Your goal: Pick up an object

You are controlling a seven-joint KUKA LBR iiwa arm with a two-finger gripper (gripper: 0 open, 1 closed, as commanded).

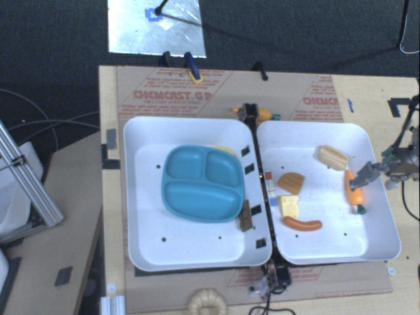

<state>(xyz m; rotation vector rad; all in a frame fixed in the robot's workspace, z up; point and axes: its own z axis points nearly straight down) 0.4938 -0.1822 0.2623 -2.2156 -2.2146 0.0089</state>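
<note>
Sausage [302, 224] lies frontmost; carrot [354, 190] sits under the pincer [365, 176]; its grip unclear.

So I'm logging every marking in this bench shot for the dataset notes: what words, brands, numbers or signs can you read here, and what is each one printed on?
"CHEMCAST GP": red print on the brown protective sheet behind the left bin.
The same red print repeats on the sheet behind the right bin, at, but there it is too blurred to read surely.
No readable text on the blue divided plate, the food pieces or the gripper.
</note>
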